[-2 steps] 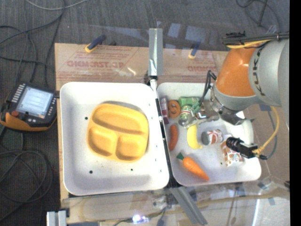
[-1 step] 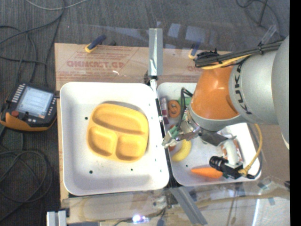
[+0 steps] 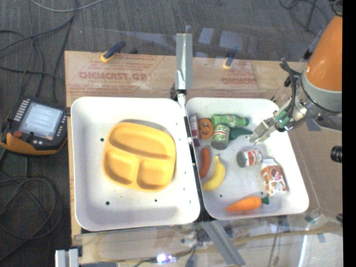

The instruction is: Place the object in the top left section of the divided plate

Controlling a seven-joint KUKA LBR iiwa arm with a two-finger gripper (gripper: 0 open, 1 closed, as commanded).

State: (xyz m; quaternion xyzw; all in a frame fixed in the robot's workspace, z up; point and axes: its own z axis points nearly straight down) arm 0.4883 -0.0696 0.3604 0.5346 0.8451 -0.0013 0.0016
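A yellow divided plate (image 3: 140, 155) lies in the left white bin (image 3: 84, 166), with one long section along its far side and two smaller ones nearer me. My gripper (image 3: 259, 136) hangs over the right white bin (image 3: 296, 166), near its back right. It sits just above a small grey can with a red label (image 3: 249, 158) and to the right of a green bottle (image 3: 228, 119). I see nothing held in the gripper.
The right bin also holds an orange ball (image 3: 206, 127), a green-labelled can (image 3: 220, 136), a red sausage (image 3: 204, 161), a banana (image 3: 216, 174), a carrot (image 3: 243, 205) and a juice carton (image 3: 273, 180). A pendant (image 3: 36, 124) lies left of the bench.
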